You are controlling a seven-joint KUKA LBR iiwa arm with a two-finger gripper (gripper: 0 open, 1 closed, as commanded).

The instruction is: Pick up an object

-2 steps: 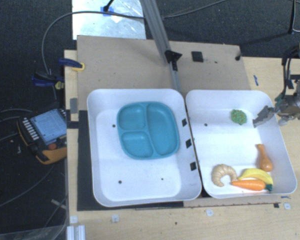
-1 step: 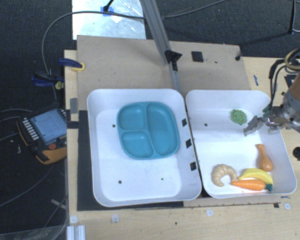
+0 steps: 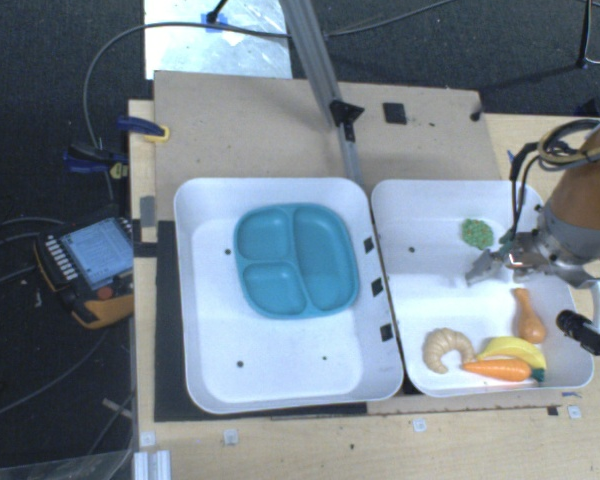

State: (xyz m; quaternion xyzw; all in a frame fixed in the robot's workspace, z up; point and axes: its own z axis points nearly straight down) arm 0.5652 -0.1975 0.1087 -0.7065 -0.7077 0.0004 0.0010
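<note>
From my remote seat I log the scene front to back.

Right bin (image 3: pixel 410 268), front edge: a carrot (image 3: pixel 498 370) lies flat, touching a banana (image 3: pixel 513 350) just behind it. A croissant (image 3: pixel 447 348) sits beside them to the left. A drumstick (image 3: pixel 527 316) lies behind the banana, thin end pointing back toward the gripper.

Left bin (image 3: pixel 205 288): a blue plate (image 3: pixel 296 259) with three compartments rests in the rear half, nothing on it.

Right bin, middle: the gripper (image 3: pixel 487 267) hangs low over the white floor, its grey fingers (image 3: pixel 477 271) pointing left. I see nothing between them; how wide they stand I cannot tell from this angle. The orange-banded arm (image 3: pixel 585 203) comes in from the right, over the bin's rim.

Right bin, rear: a green broccoli (image 3: pixel 477 233) lies just behind the gripper, apart from it.

Tabletop (image 3: pixel 260 118) beyond the bins: brown board, a slanted metal pole (image 3: pixel 315 48) and a small black square (image 3: pixel 395 114).

Off the tabletop, left: a handheld pendant (image 3: pixel 88 268) with cables on dark carpet.
</note>
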